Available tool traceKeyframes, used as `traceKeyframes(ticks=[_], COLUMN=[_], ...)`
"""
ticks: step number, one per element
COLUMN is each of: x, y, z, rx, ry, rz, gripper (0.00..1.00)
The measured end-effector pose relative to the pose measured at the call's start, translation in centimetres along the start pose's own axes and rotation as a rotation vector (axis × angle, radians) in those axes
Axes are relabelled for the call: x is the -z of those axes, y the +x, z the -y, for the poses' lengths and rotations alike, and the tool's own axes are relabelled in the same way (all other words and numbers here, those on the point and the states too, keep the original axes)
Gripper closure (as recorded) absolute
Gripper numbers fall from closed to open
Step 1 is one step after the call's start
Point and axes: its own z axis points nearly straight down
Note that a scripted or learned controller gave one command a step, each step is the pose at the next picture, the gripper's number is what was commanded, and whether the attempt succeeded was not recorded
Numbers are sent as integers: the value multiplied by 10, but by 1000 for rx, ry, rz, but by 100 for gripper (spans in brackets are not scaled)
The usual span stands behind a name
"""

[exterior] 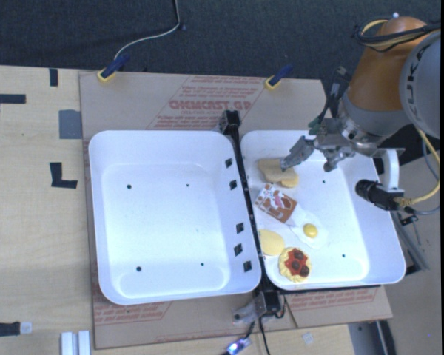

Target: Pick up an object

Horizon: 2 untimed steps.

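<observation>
- The grey arm [399,58] with its orange band comes in from the right side and bends down over the right bin [355,220].
- The pincer [311,157] hangs over the top part of the right bin. Its two fingers are spread apart, one toward the left and one toward the right, and nothing sits between them.
- The left finger [294,156] points down at a pale tan, bread-like piece [275,171]. Its tip is at the top edge of that piece; I cannot tell if it touches.
- Just below the tan piece lies a red and white packet-like thing [276,203].
- To the right of it and a bit lower lies a fried egg toy [309,231], white with a yellow middle.
- Near the bin's left wall lies a round yellow piece [271,242].
- Just below that, near the front edge, lies a yellow piece with red and dark bits on top [295,263].
- The left bin [163,213] sits right beside the right bin, joined by black clips [239,198].
- Both bins sit on a brown cardboard sheet [200,106] on the wooden bench [29,213].
</observation>
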Motion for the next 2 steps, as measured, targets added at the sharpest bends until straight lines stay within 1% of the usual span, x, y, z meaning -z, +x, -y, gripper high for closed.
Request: traceKeyframes(ticks=[1, 2], x=[-119, -107], y=[-14, -10], z=[-6, -8], rx=[0, 2], ry=[-22, -26], rz=[2, -8], gripper=[0, 100])
